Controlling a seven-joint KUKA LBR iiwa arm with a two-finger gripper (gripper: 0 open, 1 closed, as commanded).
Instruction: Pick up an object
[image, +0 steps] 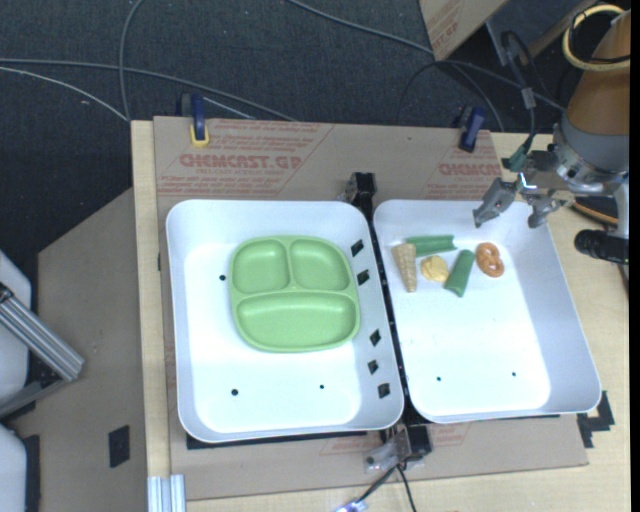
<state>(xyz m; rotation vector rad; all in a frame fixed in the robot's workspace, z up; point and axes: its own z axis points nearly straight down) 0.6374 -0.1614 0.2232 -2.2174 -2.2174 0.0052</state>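
Note:
Small toy foods lie near the far side of the right bin (560, 330): a green piece (430, 243), a tan cone (406, 266), a yellow piece (435, 268), a second green stick (460, 272) and an orange pretzel (489, 259). My gripper (517, 207) hangs over the bin's far right corner, above and just right of the pretzel. Its two fingers are spread apart with nothing between them.
A green divided plate (293, 293) sits in the left bin (200, 380). Black clamps (361, 187) join the bins at the middle. Blue clips (200, 128) hold the board's far edge. Cables trail over the dark floor behind.

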